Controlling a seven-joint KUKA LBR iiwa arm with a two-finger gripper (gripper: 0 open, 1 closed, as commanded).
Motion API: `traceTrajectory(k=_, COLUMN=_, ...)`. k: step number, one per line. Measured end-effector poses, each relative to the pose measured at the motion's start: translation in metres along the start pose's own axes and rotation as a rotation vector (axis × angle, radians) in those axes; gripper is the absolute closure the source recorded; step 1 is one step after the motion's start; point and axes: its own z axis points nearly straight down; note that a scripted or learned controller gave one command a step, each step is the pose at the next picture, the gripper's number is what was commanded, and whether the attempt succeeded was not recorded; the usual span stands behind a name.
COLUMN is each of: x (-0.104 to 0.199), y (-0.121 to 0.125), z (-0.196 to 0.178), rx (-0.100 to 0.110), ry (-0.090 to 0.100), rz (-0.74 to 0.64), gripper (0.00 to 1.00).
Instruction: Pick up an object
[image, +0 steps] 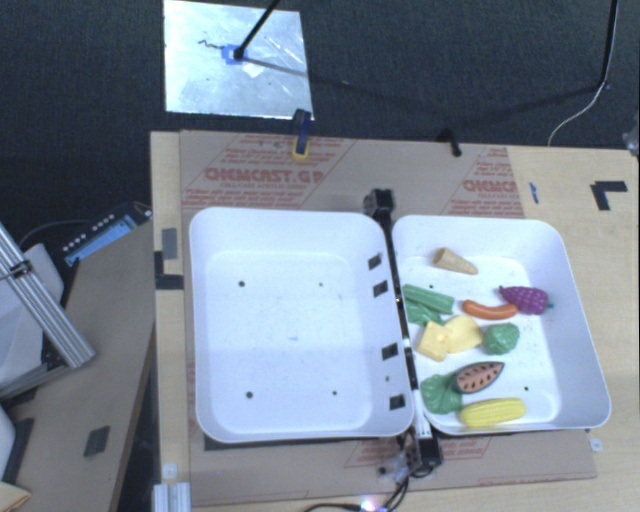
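Small colourful toy foods, right bin

You are looking down on a pale wooden desk with a clear sheet bearing red lettering laid over its top. Around it you see dark blue-grey carpet floor. On that floor, beyond the desk's far edge, lies a shiny silver panel. Black cables run across the carpet. At the view's left you find a second light tabletop carrying an aluminium rail
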Motion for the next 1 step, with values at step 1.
traceTrajectory(k=1, x=-0.0211, y=0.0735, z=0.0032, rx=-0.001, ry=-0.004, rz=0.000, gripper=1.00)
